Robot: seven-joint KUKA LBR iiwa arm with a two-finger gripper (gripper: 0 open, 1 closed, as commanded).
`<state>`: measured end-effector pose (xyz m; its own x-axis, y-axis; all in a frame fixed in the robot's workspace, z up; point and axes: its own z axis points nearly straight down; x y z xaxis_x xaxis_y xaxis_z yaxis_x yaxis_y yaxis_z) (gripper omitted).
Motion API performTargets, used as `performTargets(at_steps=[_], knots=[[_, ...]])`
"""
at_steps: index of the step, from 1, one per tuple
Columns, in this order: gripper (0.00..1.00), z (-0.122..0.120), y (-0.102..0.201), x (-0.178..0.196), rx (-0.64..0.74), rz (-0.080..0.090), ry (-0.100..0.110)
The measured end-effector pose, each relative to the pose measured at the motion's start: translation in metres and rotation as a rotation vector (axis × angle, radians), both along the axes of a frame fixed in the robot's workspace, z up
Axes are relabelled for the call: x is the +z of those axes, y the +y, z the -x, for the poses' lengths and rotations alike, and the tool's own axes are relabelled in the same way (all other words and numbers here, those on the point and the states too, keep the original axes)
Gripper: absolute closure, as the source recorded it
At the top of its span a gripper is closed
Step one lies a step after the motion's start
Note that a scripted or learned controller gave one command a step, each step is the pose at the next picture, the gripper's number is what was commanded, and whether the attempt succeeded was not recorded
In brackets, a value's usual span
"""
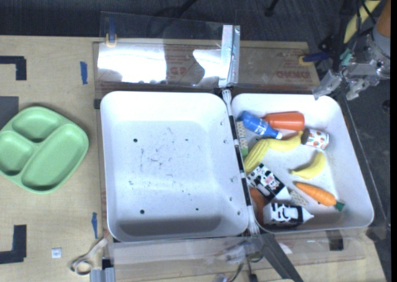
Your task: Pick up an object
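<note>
The right white bin [353,169] holds several toy foods. A blue bottle [257,124] lies beside an orange-red cylinder [286,119] at the far side. Below them are a yellow corn cob [267,149], a small spotted cup [316,139], a banana [313,166], a carrot [316,194] and two black-and-white cartons [265,180] [285,214]. My gripper [339,88] hangs over the bin's far right corner, above and right of the cylinder. Its fingers stand apart with nothing between them.
The left white bin [118,113] lies next to the right one, sharing a middle wall. A green divided plate [40,147] rests on the bench at far left. A clear plastic panel [167,54] stands behind the left bin. Cables hang at the top right.
</note>
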<state>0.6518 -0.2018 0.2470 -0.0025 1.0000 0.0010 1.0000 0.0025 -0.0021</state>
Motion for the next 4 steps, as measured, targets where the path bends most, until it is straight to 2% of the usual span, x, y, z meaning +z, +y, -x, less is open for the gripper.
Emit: performTargets(at_steps=[1, 2, 3, 4], knots=[[0.0, 0.084, 0.002, -0.121, 0.188, -0.001, -0.001], [0.0, 0.153, 0.018, -0.161, 0.43, 0.002, -0.01], [1.0, 0.151, 0.016, -0.152, 0.426, 0.004, -0.015], [1.0, 0.122, 0.112, 0.029, 0.462, 0.001, -0.002]])
